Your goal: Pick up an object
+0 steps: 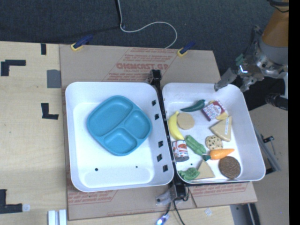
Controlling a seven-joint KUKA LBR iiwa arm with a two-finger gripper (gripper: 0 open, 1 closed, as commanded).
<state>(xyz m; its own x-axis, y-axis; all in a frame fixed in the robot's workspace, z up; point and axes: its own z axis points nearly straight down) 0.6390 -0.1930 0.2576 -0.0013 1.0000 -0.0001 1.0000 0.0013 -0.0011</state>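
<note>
You see the right bin (pixel 251 125) front holding cookie (pixel 229 167), carrot (pixel 220 153), cheese wedge (pixel 205 170) | hand (pixel 229 81) over its far rim, nothing gripped, finger spread unclear | banana (pixel 174 125), can (pixel 181 150) beside divider | left bin (pixel 75 125) holds blue tray (pixel 119 124)

Two shallow white bins are seated side by side on a cardboard sheet (pixel 140 64) laid over the surface (pixel 28 125). The left bin (pixel 75 172) contains a blue divided plate (pixel 119 124). The right bin (pixel 251 135) contains toy food: a banana (pixel 174 126), a green pepper (pixel 192 106), a red packet (pixel 212 110), a cheese wedge (pixel 222 128), a cookie (pixel 213 141), a carrot (pixel 220 153), a small can (pixel 180 150) and a brown round patty (pixel 229 167). The hand (pixel 234 78) is positioned above the far right corner of the right bin, with nothing seen between its fingers.
</note>
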